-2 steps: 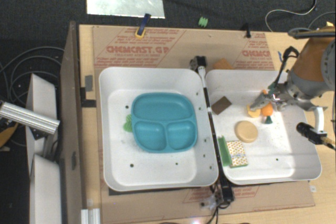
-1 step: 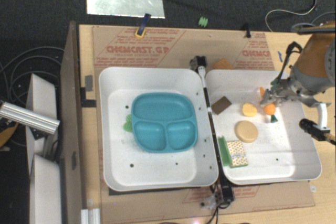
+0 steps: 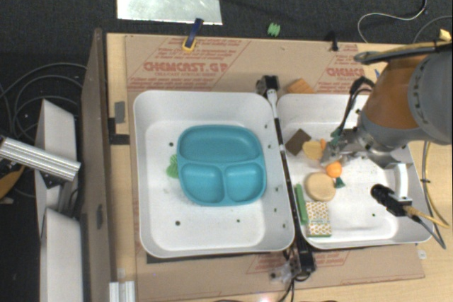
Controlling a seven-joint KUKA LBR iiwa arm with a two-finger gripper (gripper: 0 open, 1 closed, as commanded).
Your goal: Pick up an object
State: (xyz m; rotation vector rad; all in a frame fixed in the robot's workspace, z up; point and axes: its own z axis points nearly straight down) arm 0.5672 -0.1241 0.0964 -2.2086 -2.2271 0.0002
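One grey arm with an orange band bends down into the right white bin, its gripper low just above a small orange ball near the bin's left side.

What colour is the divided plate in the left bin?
Teal blue; the divided plate shows in the camera view.

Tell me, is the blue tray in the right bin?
No, the blue tray lies in the left bin, across the divider from the right bin.
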